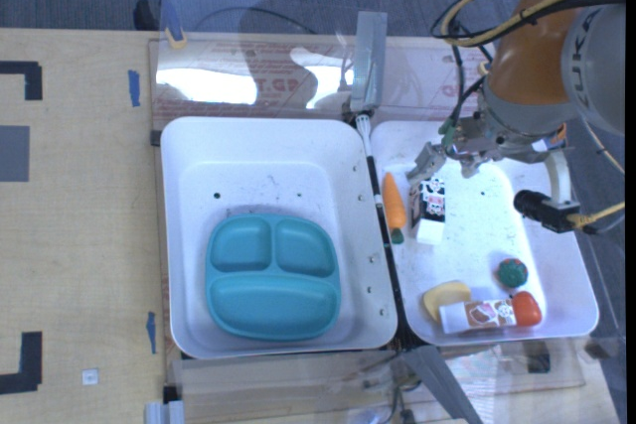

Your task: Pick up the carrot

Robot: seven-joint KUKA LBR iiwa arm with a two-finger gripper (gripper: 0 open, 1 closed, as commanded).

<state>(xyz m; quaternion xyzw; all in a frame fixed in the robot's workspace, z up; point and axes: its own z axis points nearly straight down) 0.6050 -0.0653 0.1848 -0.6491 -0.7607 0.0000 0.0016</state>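
1. Far to the gripper's left, a wooden bench top [70,243] carries black corner marks and small strips of blue tape.
2. Still well left of the gripper sits the left white bin [189,154]. A teal divided plate [271,275], with two small sections above one long section, lies in the near half of that bin.
3. A clear plastic sheet [248,74] runs behind both bins, and a grey upright post [369,60] stands at the seam between them, up and left of the gripper.
4. The carrot [395,202] lies in the right white bin [571,263], close against its left wall, pointing roughly away from the camera with its green end nearer. It is just down and left of the gripper and is not touching it.
5. A small white carton with a black and white pattern [432,211] lies just below the gripper, right beside the carrot.
6. The gripper [444,158] hangs over the far part of the right bin, with nothing visibly held. Whether its fingers are parted or closed cannot be made out.
7. Further below and right of the gripper, at the near end of the bin, lie a yellow piece [445,294], a white packet with a red label [479,315], a red-orange item [526,309] and a round dark green item [512,272].
8. The grey arm with its orange band [532,45] rises up and right of the gripper.
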